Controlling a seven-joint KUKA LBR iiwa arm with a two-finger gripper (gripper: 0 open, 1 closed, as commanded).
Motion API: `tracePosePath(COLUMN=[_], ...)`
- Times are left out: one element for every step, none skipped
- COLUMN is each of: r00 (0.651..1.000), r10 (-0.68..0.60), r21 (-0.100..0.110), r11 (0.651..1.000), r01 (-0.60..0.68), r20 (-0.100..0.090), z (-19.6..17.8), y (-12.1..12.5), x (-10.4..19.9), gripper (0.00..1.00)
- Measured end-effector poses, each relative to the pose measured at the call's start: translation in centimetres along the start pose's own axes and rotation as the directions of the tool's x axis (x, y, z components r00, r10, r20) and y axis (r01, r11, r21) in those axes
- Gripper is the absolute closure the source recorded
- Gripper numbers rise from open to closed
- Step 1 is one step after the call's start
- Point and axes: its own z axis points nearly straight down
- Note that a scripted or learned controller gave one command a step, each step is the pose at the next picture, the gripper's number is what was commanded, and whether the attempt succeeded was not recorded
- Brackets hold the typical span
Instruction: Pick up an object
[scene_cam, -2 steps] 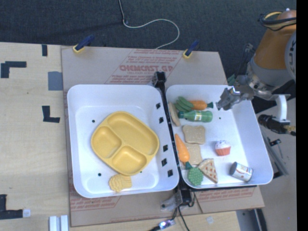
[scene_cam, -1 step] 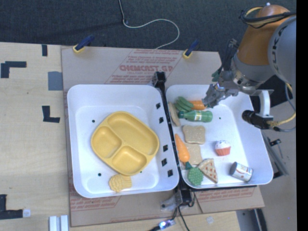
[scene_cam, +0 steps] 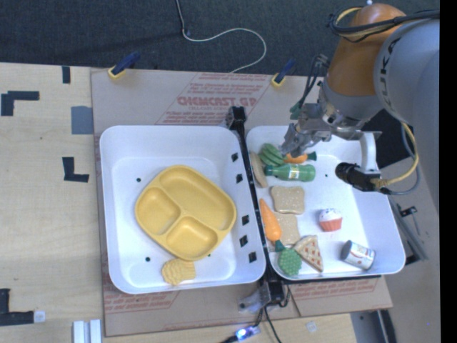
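**Gripper low over the green toys at the back of the right bin**

Camera view: The grey arm with its orange band reaches in from the right, and the gripper (scene_cam: pixel 296 146) hangs over the back left part of the right bin (scene_cam: pixel 378 224). Whether its jaws stand wide or narrow cannot be told from this angle; nothing is clearly seen between them. Directly under and beside the gripper tip lies a small cluster: a green leafy vegetable toy (scene_cam: pixel 270 155) just to its left, a small orange piece (scene_cam: pixel 298 158) at the tip, and a green bottle (scene_cam: pixel 289 172) with an orange cap lying on its side just below. The orange piece is nearest to the jaws, but contact cannot be judged.

Further forward in the same bin lie a slice of bread (scene_cam: pixel 288 199), a carrot (scene_cam: pixel 270 221) along the left wall, a cupcake (scene_cam: pixel 329 220) well apart to the right, a pizza slice (scene_cam: pixel 310 252), a broccoli piece (scene_cam: pixel 289 261) touching the pizza slice, and a silver can (scene_cam: pixel 357 254) on its side near the front right corner.

The left bin (scene_cam: pixel 118 191) holds a yellow divided tray (scene_cam: pixel 186 209), tilted on the diagonal, with a yellow corn cob (scene_cam: pixel 178 270) just beside its front edge.
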Motion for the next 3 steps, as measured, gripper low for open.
tracePosePath(r00=[1.000, 1.000, 1.000], r10=[0.000, 0.002, 0.005], r21=[-0.001, 0.002, -0.001], r11=[1.000, 1.000, 1.000], r01=[0.000, -0.002, -0.005], r20=[0.000, 0.002, 0.001], z=[-0.2, 1.3, -0.5], y=[2.2, 2.1, 1.3], x=[5.0, 8.7, 8.4], gripper=[1.00, 1.00, 1.00])
